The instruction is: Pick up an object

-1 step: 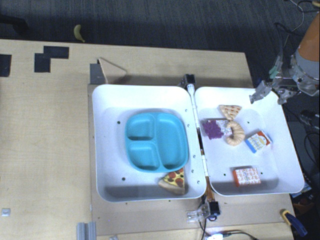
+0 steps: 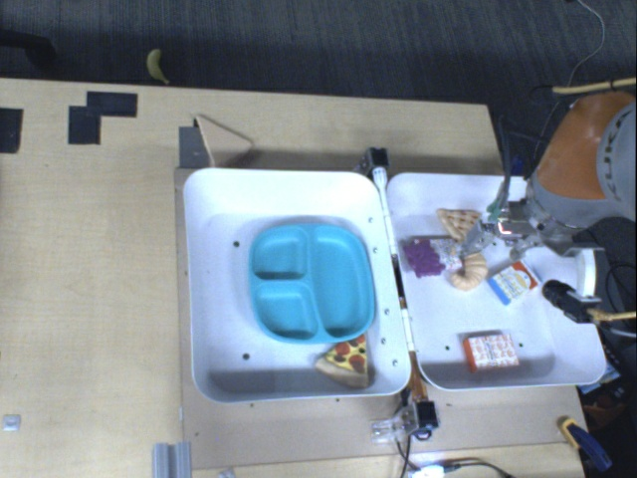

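Two shallow white bins sit side by side on a pale wooden bench. The left bin (image 2: 214, 297) holds a blue divided plate (image 2: 309, 282) at its middle, with a toy pizza slice (image 2: 345, 358) lying just beside the plate's near corner, against the bin wall.

The right bin (image 2: 557, 366) carries the small things scattered for picking: a purple toy (image 2: 423, 257), a tan waffle-like piece (image 2: 459, 223), a rounded tan piece like a bread roll (image 2: 470, 272), a small white and blue carton (image 2: 512, 284), and a red and white box (image 2: 492, 350) lying apart near the front wall.

The grey arm, with its orange band, reaches in from the right, and its gripper (image 2: 485, 237) hangs low over the cluster, between the waffle-like piece and the roll. It seems aimed at one of these two, though which I cannot say. The metal parts blur together here, so I cannot tell how the gripper is set, nor whether anything is caught in it. Everything looks to be resting on the bin floor, so the pick appears not yet made.
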`<state>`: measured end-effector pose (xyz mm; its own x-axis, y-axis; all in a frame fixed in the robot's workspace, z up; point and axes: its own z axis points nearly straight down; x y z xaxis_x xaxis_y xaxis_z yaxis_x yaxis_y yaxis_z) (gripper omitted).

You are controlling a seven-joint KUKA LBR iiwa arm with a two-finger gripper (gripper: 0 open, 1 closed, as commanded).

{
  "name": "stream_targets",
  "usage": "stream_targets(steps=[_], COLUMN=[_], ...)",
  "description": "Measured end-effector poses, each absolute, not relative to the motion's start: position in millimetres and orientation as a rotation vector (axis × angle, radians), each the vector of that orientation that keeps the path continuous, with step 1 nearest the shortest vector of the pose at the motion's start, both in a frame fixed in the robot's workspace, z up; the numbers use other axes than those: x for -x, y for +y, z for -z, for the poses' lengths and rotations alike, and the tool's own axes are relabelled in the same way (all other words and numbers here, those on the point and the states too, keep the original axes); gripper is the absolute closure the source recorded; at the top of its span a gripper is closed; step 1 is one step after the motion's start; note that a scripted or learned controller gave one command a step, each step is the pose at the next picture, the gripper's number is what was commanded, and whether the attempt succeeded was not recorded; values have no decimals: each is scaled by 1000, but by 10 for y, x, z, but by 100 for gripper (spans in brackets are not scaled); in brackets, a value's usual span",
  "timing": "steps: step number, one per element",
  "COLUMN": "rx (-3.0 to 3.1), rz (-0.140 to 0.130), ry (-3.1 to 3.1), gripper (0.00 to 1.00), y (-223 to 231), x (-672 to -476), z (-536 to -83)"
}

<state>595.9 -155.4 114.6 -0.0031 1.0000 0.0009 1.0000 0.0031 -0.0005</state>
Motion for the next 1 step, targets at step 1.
stream_targets(steps=[1], rx=[2220], rz=[7], ry=[-2230], gripper=[100], y=[-1552], x=[-5983], z=[-1272])
